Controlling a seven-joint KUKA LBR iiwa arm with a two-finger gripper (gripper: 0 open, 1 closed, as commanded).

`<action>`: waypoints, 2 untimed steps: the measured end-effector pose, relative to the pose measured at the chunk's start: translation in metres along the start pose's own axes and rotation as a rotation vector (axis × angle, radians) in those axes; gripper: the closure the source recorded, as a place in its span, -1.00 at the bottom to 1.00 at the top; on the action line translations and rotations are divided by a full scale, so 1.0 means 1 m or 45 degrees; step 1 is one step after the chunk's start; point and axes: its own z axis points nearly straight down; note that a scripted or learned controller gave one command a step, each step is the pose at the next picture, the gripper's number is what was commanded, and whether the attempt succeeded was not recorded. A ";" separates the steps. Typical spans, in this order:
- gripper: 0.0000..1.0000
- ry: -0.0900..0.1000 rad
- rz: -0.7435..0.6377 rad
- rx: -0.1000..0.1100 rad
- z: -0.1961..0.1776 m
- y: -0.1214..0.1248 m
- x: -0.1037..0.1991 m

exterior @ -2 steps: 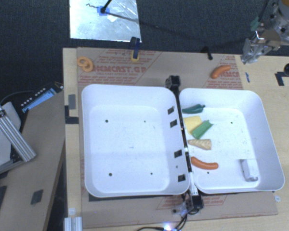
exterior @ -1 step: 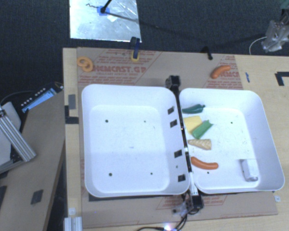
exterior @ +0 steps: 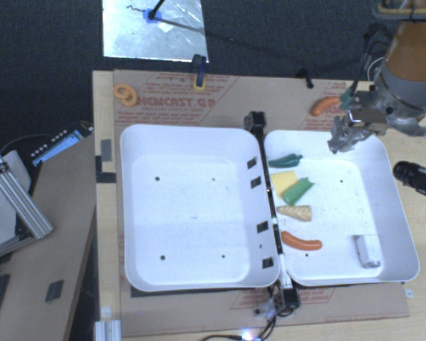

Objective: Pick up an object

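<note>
Arm [exterior: 412,55] above the far edge of the right bin [exterior: 390,212], gripper [exterior: 341,142] hanging; I cannot tell its state.
Below-left of the gripper lie a green pepper [exterior: 285,160], yellow wedge [exterior: 284,182], sausage [exterior: 301,242]; the cardboard's red print is unreadable.

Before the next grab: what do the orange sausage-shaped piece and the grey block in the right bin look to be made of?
The orange sausage-shaped piece looks like moulded plastic or rubber: even colour, faint sheen, rounded ends. The grey block looks like dull metal or matte plastic: flat faces, squared edges; the view leaves that open. Both lie in the right bin.
</note>
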 end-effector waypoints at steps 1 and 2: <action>1.00 -0.005 0.003 -0.044 -0.148 -0.021 -0.005; 1.00 -0.002 0.000 -0.003 -0.009 -0.061 0.045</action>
